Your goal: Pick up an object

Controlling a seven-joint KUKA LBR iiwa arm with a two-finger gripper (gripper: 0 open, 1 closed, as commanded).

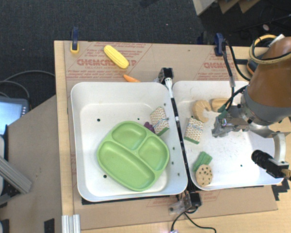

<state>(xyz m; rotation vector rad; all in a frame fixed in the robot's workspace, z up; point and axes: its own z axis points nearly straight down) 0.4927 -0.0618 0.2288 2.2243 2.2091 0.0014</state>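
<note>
Seemingly nothing is picked yet: the gripper (pixel 226 125) hangs over the right bin (pixel 242 176), near the bread (pixel 202 110), its grip state unclear.

- The green divided plate (pixel 133 154) takes up most of the left bin (pixel 82 130), leaving bare floor along its far and left edges.
- A patterned packet (pixel 158 119) crowds that bin's right wall.
- In the right bin (pixel 262 181), a bread roll (pixel 202 109), wrapper (pixel 194 130) and cookie (pixel 203 174) line the left side; the near-right floor lies open.
</note>
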